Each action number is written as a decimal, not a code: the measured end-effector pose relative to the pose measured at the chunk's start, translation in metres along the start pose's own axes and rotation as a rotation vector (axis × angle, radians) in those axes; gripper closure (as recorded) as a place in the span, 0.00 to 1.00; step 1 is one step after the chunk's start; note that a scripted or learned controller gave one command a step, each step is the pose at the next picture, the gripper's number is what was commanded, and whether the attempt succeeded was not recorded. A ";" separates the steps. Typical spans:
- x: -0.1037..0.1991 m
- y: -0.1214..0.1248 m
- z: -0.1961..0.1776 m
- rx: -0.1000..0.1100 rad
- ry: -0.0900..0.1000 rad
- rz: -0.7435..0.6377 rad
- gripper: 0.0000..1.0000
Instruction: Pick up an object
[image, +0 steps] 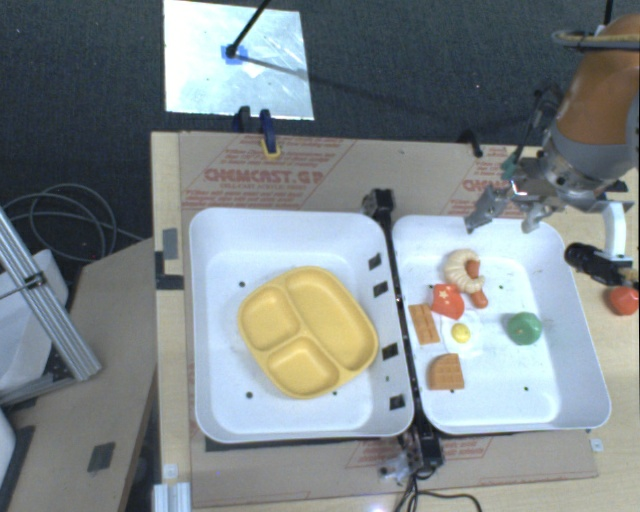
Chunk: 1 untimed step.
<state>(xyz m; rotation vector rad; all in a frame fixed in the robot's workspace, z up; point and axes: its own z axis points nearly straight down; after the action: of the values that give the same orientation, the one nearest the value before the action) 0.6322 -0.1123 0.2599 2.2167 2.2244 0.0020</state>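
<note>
Red print on the brown board (300, 165) under the bins reads "CHEMCAST GP", seen upside down along its far edge, left side. A second red print sits at the board's far right corner (480, 185), partly cut off by the bin; letters not legible. More red print at near edge, too blurred to read.
</note>
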 end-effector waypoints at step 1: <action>-0.008 -0.119 0.141 0.021 0.005 0.007 0.00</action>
<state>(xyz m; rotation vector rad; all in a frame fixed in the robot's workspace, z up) 0.5132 -0.1210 0.1190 2.2379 2.2289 -0.0167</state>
